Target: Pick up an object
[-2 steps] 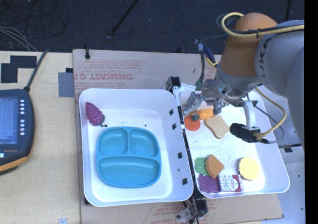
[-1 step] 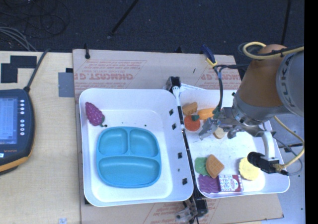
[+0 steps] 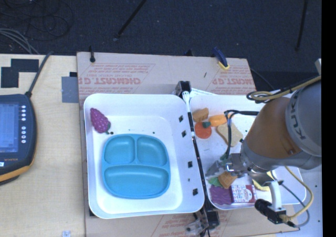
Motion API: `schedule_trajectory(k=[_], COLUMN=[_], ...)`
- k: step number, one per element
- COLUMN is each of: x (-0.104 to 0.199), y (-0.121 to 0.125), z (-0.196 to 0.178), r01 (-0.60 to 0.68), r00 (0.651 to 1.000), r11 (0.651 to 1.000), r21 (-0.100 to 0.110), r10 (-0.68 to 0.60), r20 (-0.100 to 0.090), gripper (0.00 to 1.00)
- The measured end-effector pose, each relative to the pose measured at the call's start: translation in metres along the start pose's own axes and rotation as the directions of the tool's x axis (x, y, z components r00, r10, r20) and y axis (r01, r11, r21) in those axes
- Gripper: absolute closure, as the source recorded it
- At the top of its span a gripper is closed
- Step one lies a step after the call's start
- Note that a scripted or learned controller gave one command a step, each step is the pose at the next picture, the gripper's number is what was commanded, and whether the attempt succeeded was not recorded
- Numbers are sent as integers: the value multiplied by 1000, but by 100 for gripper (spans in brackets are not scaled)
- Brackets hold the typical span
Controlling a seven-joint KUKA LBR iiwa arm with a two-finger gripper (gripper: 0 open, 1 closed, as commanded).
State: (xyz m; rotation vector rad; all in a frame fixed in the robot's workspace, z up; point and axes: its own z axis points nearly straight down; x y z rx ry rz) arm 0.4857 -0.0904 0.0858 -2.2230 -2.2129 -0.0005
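Note:
My gripper hangs low in the right bin, at the end of the grey and orange arm that reaches in from the right. Directly under and in front of it lies a small brown toy food piece, with a green piece beside it. A purple item and a small red and white carton sit at the bin's near edge. Farther back lie a red tomato, an orange piece, a brown piece and a bread slice. The arm hides much of this bin.
The left bin holds a blue divided plate and a purple bunch of grapes in its far left corner. A teach pendant lies on the bench at far left. Cables loop around the arm's wrist.

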Motion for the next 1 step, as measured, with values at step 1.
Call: schedule_trajectory(k=[1], x=[0], y=[3], z=[-14], r01=[-2], r00=[1000], r11=[1000], r21=[-2], r10=[2], r20=[-1], gripper=[100])
